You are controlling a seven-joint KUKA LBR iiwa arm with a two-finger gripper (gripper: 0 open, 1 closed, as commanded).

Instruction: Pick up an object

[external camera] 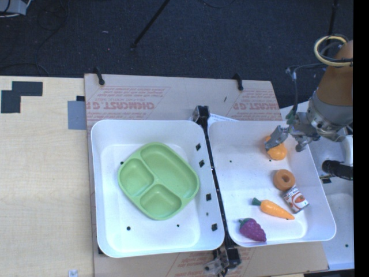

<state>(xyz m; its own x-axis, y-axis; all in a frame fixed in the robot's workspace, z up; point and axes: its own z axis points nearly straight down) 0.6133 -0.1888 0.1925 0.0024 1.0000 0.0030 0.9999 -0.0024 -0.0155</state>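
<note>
Bench (pixel 40 178) of pale wood, seen from above at a slant. On it lies a brown cardboard sheet (pixel 173 100) with red printing, its far edge held by two dark clips. On the sheet rest two shallow white bins side by side, touching along a black central divider: left bin (pixel 109 235) and right bin (pixel 320 227). To the far left, on the bare wood, lie dark flat patches (pixel 23 94) and a grey square (pixel 75 114) just beside the cardboard.

Right bin's (pixel 323 227) left half lies open; toys crowd right
</note>
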